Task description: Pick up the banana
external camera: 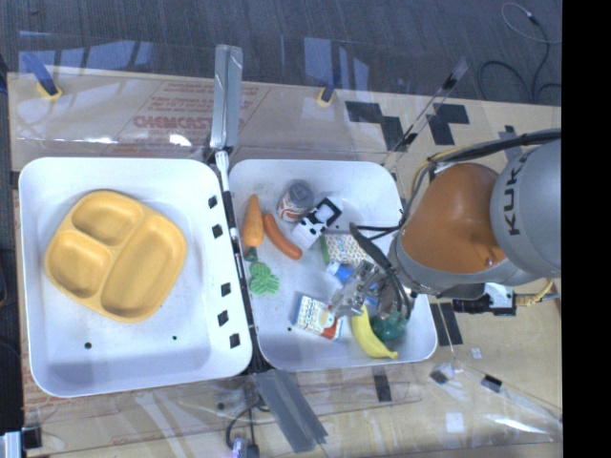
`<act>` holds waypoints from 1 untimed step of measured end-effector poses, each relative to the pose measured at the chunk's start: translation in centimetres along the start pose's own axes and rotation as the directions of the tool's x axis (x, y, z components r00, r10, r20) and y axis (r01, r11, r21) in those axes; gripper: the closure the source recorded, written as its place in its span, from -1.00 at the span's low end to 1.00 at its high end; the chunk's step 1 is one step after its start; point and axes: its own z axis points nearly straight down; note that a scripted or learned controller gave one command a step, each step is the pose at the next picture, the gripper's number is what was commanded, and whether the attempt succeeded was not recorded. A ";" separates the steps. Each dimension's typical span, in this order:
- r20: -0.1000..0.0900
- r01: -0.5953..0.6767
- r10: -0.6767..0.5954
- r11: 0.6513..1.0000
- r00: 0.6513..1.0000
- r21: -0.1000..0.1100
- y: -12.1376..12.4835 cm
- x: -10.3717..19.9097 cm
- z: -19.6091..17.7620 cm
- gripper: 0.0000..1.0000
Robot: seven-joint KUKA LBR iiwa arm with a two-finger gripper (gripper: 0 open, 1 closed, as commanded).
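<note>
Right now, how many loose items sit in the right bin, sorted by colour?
Orange: 2, the carrot and sausage
Yellow: 1, the banana
Green: 2, the leafy piece and dark green item
Printed or mixed: about 4, partly hidden
Total: about 9

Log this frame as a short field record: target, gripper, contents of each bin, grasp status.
target: banana, lying near the front right corner of the right bin
gripper: gripper low over the right bin, just above the banana
grasp status: cannot tell
right bin, other contents: carrot, sausage, green toy, small carton, can
left bin: left bin holds a yellow divided plate
</note>
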 end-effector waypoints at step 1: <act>0.000 0.001 -0.001 1.000 1.000 0.000 0.0 0.0 0.0 -1.00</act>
